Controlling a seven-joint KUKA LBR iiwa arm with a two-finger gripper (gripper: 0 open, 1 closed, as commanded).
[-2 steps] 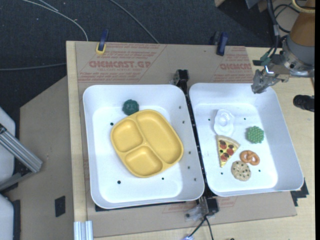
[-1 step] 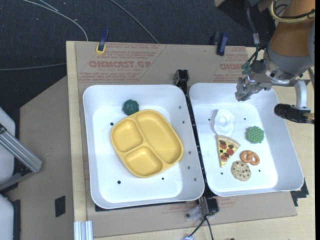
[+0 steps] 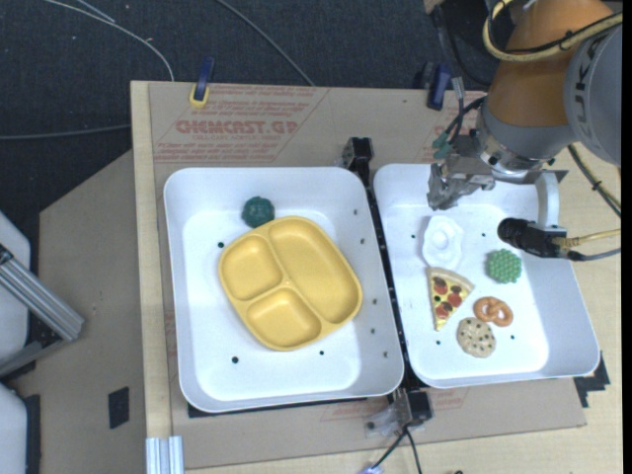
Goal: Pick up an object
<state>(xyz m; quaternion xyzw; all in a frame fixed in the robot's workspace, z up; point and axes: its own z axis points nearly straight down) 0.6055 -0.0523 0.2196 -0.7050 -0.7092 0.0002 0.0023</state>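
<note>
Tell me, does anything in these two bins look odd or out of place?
One thing: a dark green lump sits alone beside the yellow divided plate in the left bin, while the other toy foods, pizza slice, pretzel and cookie, cluster in the right bin.

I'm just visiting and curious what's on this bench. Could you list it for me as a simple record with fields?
left bin: yellow divided plate, dark green lump beside it
right bin: white fried egg toy, pizza slice, pretzel, cookie, green round piece
gripper: above the right bin's far end, near the egg toy
held object: none seen
</note>
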